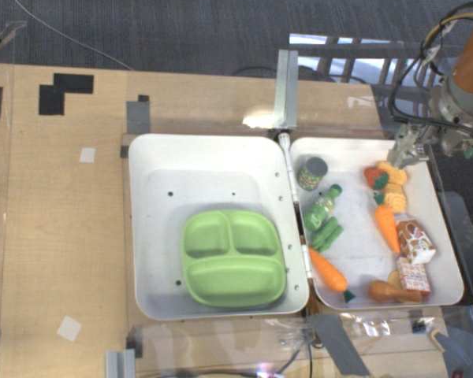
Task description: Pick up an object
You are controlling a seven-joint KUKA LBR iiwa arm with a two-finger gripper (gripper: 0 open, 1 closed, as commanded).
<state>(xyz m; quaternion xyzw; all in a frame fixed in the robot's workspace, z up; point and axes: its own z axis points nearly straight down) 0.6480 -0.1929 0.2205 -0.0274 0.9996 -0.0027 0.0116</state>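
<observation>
The gripper (404, 153) hung at the right bin's (355, 246) one o'clock corner, just above a heap of toy food (388, 178); whether it stood open or shut I could not tell. So crowded a heap risked a glancing grasp, pushing pieces against the wall and coming up with nothing.

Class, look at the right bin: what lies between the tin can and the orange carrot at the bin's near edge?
In the camera view, between the tin can and the carrot lie a small green bottle and green pea pods.
</observation>
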